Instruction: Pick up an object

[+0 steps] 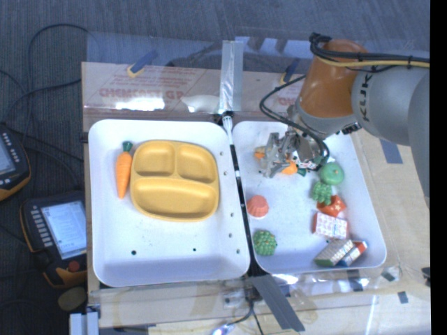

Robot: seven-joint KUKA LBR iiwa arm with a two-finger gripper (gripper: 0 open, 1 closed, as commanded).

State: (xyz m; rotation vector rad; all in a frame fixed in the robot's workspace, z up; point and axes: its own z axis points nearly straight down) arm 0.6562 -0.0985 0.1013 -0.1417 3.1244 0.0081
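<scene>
Two shallow white bins sit side by side on the bench, the left bin [105, 257] and the right bin [363, 187] meeting along a central divider. The grey arm [391, 103] with its orange band [328, 89] comes in from about two o'clock and ends over the upper part of the right bin, where the gripper [281, 155] hangs low at roughly eleven o'clock of that bin's floor. Its metal parts overlap a small orange object [286, 168] lying directly under it, with a bit more orange showing at the nine o'clock side of the tool — whether the pincer is spread or pressed together cannot be told from this slant, nor whether it pinches anything. At three o'clock from the gripper lies a green round piece [332, 173], and just below that a green broccoli-like cluster [321, 191] touching a red piece [334, 205]. Further toward five o'clock sits a red-and-white checked packet [329, 225], then a small box-like pair of items [341, 252] in the bin's lower right corner. A pink-orange cup-shaped toy [258, 206] rests near the divider at eight o'clock of the bin, and a green knobbly ball [264, 242] lies at six o'clock from it. In the left bin a yellow compartment tray [174, 180] occupies the middle — a toy carrot [123, 169] lies just beside its nine o'clock edge, stem end up.
</scene>
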